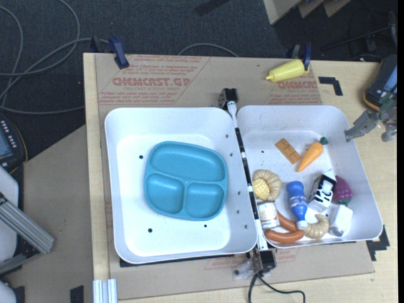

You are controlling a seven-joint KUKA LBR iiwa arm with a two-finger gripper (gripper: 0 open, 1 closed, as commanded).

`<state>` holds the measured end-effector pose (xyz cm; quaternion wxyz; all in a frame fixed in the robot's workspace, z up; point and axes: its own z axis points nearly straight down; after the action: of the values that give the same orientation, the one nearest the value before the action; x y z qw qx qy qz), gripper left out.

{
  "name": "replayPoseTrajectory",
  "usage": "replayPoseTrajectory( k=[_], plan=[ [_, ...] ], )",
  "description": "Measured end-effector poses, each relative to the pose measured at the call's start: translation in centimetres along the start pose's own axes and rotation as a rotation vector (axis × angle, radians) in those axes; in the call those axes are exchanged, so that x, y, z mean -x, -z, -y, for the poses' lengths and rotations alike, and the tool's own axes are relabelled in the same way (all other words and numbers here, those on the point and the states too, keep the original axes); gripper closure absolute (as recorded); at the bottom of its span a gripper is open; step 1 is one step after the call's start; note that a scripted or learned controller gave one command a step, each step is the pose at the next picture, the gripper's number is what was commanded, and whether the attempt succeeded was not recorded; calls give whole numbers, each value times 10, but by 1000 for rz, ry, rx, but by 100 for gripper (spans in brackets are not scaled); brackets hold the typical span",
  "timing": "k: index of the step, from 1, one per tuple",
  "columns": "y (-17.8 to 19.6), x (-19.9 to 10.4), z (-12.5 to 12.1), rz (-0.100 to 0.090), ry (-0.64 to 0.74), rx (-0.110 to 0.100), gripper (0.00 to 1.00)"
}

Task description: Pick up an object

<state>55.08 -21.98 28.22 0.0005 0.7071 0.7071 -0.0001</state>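
2 bins (120, 169), 1 blue tray (185, 180)

You are looking at two white bins (120, 169), one blue tray (185, 180), one carrot (309, 156), one blue bottle (297, 202), one sausage (284, 235).

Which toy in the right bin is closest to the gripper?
The carrot, orange with a green top, lies nearest the gripper; the other toys sit lower or further left in the right bin.

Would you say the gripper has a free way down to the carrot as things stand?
Probably yes: the carrot lies uncovered near the right bin's far side, apart from the pile, and the gripper hangs just right of it.
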Motion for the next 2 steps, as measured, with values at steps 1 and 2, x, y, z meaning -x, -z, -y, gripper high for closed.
replayPoseTrajectory(
  k=[1,2],
  plan=[
    [-154,-22,-11,-6,3,-11,0],
    [-194,-36,18,3,3,13,0]
  ],
)
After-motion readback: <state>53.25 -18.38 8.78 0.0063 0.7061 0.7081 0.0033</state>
